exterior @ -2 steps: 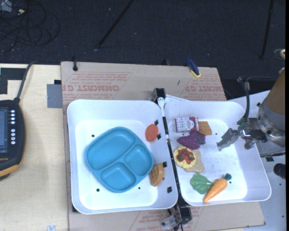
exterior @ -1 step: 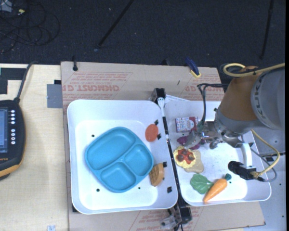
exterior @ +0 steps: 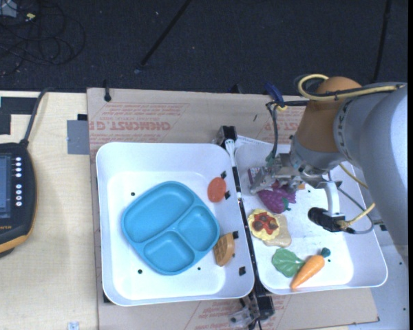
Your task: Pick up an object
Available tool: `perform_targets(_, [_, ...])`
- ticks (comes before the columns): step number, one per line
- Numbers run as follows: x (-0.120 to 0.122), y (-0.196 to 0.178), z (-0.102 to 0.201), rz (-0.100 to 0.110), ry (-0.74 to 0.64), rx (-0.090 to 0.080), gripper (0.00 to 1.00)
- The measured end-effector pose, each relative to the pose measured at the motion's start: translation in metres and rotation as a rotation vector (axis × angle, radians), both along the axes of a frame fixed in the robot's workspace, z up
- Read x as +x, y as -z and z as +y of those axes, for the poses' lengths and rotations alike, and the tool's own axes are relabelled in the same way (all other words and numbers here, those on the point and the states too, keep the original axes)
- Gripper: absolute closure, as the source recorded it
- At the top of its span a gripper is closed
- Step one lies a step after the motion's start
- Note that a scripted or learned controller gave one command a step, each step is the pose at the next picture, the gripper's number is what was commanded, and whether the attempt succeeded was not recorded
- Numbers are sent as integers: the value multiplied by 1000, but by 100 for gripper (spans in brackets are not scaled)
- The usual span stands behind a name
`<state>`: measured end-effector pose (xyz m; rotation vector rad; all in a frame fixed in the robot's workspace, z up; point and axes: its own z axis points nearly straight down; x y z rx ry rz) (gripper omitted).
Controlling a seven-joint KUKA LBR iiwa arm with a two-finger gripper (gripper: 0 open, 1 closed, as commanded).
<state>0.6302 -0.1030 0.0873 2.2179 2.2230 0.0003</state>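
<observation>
- The big grey robot arm with the orange band [exterior: 358,126] comes in from the right side, at about 3 o'clock, and bends down over the right white bin [exterior: 372,270].
- Its metal two-finger gripper [exterior: 270,177] sits low in that bin, near the bin's top left corner.
- The gripper is small and dark here, so I cannot tell how it is set or whether it holds anything.
- A bumpy purple toy like a bunch of grapes [exterior: 277,199] lies just beside the gripper, at about 5 o'clock from it. They may be touching, but it is hard to see.
- A flat toy pizza slice with red bits on top [exterior: 268,226] lies at 6 o'clock from the purple toy.
- A green leafy toy [exterior: 285,260] and an orange toy carrot [exterior: 309,269] lie side by side near the bin's bottom edge.
- The left white bin [exterior: 117,260] holds a blue plastic plate with three parts [exterior: 169,226] in its middle.
- A small orange-red round toy [exterior: 217,190] lies at 2 o'clock from the plate, by the bin's right wall.
- A brown toy like a bread roll [exterior: 224,249] lies at 4 o'clock from the plate.
</observation>
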Motion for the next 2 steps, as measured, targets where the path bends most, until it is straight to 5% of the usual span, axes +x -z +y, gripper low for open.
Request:
perform_targets(1, [-55,-2,-21,0,4,0,0])
perform_targets(2, [2,-2,-1,-2,0,0,0])
